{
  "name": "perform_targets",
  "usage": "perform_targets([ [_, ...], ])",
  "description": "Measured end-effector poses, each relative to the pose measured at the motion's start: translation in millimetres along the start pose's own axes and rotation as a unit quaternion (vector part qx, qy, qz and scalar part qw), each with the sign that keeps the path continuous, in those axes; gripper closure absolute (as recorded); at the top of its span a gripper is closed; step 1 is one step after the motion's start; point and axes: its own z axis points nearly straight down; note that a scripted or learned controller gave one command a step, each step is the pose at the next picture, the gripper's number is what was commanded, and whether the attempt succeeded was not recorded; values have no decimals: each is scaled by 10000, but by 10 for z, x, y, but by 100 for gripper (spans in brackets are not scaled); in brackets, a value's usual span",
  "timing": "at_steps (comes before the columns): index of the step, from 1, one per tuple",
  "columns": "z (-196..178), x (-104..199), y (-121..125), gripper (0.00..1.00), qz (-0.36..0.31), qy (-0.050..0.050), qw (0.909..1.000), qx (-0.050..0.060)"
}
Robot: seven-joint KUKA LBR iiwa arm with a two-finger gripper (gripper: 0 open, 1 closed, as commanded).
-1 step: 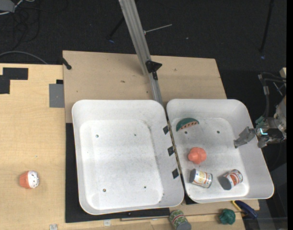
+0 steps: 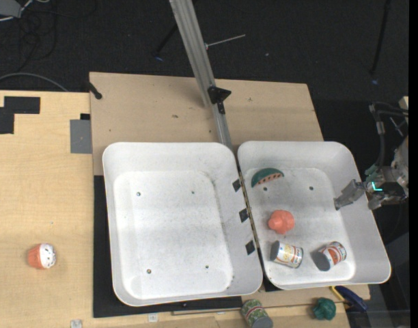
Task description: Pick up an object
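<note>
Objects for picking lie in the right white bin (image 2: 345, 157): a green and red watermelon-slice toy (image 2: 267, 177) near the far left corner, a red-orange rounded lump (image 2: 281, 221) in the middle, a small printed can (image 2: 287, 254) on its side and a red and grey can (image 2: 329, 255) near the front. The grey arm's gripper (image 2: 352, 195) hangs over the bin's right wall, well apart from all of them, with nothing visibly held. How wide it stands cannot be told. The left white bin (image 2: 120, 162) sits beside.
</note>
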Motion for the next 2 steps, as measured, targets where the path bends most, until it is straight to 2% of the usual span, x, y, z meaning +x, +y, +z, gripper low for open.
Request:
perform_targets([
  [1,641,20,-38,0,-3,11,10000,30],
  [2,1088,44,-95,0,-1,11,10000,26],
])
